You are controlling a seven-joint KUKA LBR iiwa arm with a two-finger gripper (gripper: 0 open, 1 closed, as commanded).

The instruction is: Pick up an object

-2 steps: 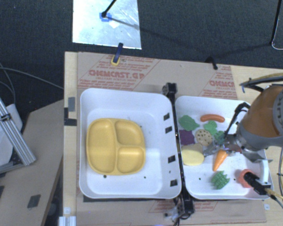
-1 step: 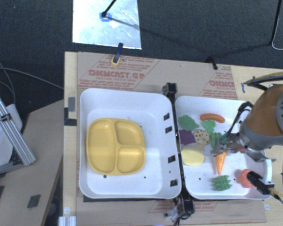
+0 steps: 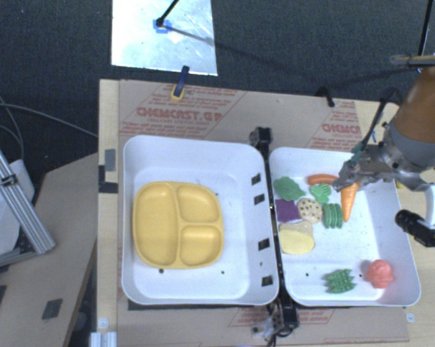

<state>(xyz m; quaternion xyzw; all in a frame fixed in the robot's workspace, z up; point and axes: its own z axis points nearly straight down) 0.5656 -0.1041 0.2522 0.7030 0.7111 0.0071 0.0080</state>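
Observation:
My gripper reaches into the right bin from the upper right, over its far middle. An orange carrot hangs point-down from the fingertips, its thick end pinched between them. The carrot's tip is over a green pea pod. An orange sausage-shaped piece lies just left of the gripper.
The right bin also holds a green leaf, a purple piece, a speckled cookie, a pale yellow piece, a green bumpy piece and a pink piece. In the left bin lies a yellow divided plate.

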